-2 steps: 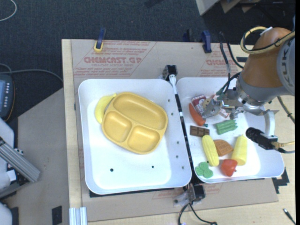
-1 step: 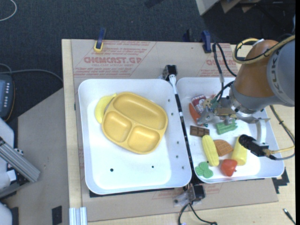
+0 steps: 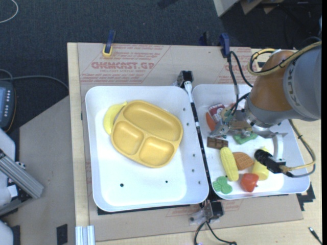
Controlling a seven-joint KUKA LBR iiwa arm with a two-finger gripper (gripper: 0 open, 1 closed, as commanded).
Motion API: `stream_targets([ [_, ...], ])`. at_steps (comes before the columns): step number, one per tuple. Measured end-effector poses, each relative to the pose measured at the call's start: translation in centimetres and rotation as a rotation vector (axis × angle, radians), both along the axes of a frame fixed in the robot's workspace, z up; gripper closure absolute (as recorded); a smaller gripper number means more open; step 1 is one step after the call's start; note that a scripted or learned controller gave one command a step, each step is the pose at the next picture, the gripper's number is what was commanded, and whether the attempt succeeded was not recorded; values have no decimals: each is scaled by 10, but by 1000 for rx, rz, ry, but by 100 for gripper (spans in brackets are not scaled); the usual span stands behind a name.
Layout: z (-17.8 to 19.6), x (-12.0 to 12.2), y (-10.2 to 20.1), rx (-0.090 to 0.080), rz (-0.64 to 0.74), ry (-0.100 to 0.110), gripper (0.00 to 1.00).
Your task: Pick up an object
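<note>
Pick not done yet, arm over right bin (image 3: pixel 299 137)
Claw (image 3: pixel 236 125) low among toys at bin's 10 o'clock; grip state couldn't be told, corn (image 3: pixel 228 163) untouched

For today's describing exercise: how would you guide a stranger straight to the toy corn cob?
Find the right-hand white bin, the one crowded with small toys. Near its front edge lies the corn cob, pointing front to back. It is the long yellow bumpy piece, with a green leafy toy by its front end and a brown toy beside it.
</note>
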State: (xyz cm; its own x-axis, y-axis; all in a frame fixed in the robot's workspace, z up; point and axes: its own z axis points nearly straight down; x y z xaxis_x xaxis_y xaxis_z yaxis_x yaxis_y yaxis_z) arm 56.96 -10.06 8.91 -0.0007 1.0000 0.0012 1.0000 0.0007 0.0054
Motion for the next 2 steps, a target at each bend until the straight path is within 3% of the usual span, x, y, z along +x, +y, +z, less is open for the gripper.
stream_targets([
  [1, 13, 2, -1, -2, -2, -10, 100],
  [2, 75, -2, -3, -3, 0, -1, 100],
])
